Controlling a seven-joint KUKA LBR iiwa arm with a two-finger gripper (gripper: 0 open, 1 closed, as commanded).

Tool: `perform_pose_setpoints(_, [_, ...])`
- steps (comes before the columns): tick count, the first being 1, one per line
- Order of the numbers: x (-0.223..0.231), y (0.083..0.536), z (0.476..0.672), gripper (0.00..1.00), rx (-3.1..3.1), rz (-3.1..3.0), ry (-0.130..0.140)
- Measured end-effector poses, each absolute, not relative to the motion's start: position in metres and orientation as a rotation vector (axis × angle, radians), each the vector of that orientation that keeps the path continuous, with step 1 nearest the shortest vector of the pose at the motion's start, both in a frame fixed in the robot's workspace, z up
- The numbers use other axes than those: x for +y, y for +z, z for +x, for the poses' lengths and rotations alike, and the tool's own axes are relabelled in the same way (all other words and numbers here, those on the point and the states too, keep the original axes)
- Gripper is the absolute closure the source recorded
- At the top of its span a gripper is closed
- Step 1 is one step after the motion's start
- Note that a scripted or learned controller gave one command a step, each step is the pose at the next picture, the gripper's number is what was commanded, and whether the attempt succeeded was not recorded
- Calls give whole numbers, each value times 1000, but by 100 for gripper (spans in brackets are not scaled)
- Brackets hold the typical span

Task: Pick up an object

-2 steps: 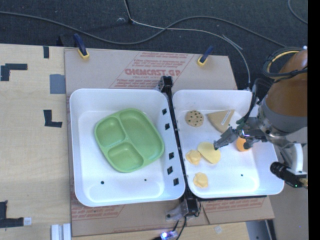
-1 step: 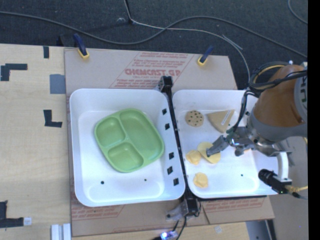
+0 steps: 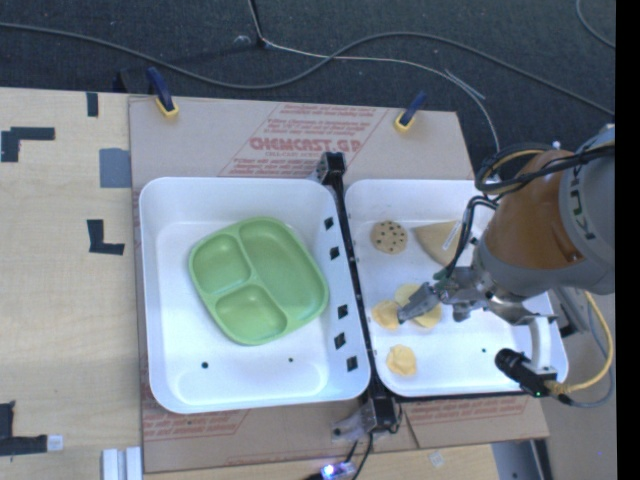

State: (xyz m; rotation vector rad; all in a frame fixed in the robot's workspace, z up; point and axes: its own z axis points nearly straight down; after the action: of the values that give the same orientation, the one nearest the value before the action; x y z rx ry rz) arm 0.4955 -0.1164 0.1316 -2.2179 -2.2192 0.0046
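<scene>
Camera view: arm (image 3: 545, 233) bent, pincer (image 3: 412, 311) low.

You can read red print, "CHEMCAST GP", on the brown cardboard sheet (image 3: 300, 140) near its far edge; the smaller lines around it stay illegible.

This looks like a robotics lab rather than anyone's home. A wooden bench (image 3: 60, 298) carries a cardboard sheet (image 3: 300, 138) held by blue and yellow clamps (image 3: 160, 93), with black tape marks (image 3: 25, 143) stuck on the wood. Loose cables (image 3: 330, 53) trail over dark carpet (image 3: 400, 8) behind, and the grey and orange arm (image 3: 545, 228) leans over two white bins (image 3: 160, 268).
</scene>
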Motion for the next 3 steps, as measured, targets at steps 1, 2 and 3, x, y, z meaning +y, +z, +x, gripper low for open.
perform_pose_setpoints(1, [-116, 83, 495, 0, -2222, -2220, 3])
perform_pose_setpoints(2, [-116, 95, 496, 100, -2223, -2222, 1])
perform_pose_setpoints(3, [-115, 143, 506, 100, -2225, -2221, -2])
